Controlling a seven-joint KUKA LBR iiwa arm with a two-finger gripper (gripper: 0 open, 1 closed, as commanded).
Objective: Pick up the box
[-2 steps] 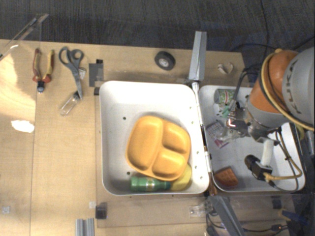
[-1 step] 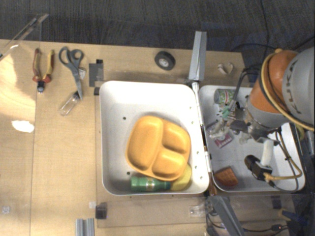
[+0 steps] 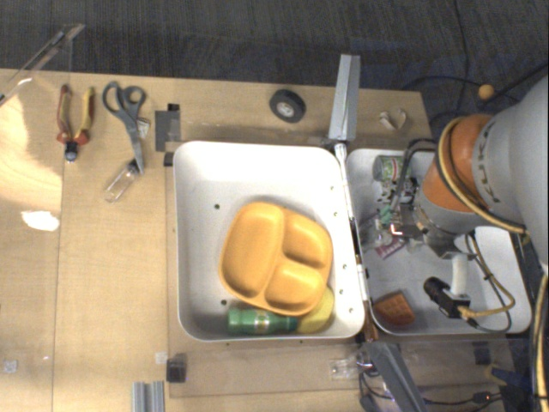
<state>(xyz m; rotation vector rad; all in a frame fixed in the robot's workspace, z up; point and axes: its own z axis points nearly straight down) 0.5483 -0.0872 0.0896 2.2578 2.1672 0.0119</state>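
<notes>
Two white bins sit side by side on the bench (image 3: 103, 299). My claw (image 3: 393, 223) hangs over the left half of the right bin (image 3: 506, 264), close to its left wall. I cannot tell how far it is open, nor whether it has hold of anything. I count three loose things in this bin. The one I take for the box (image 3: 388, 168) is small, grey and green, and sits in the far left corner, apart from my claw. One brown lump (image 3: 395, 309) lies in the near left corner. One pinkish scrap (image 3: 386, 249) lies just under my claw, too blurred to name. The left bin (image 3: 197, 230) also holds three things. One yellow plate (image 3: 276, 256) with compartments lies tilted across the middle. One green can (image 3: 260, 321) lies on its side along the near wall. One yellow fruit (image 3: 319, 314) is at the can's right end, half under the plate. Near the bench's far edge lie one pair of pliers (image 3: 73, 118), one pair of scissors (image 3: 127, 117) and one tape roll (image 3: 287, 106). The bench is pale wood, with glare near its left edge. Beyond its far edge the floor (image 3: 257, 15) is dark grey carpet.
</notes>
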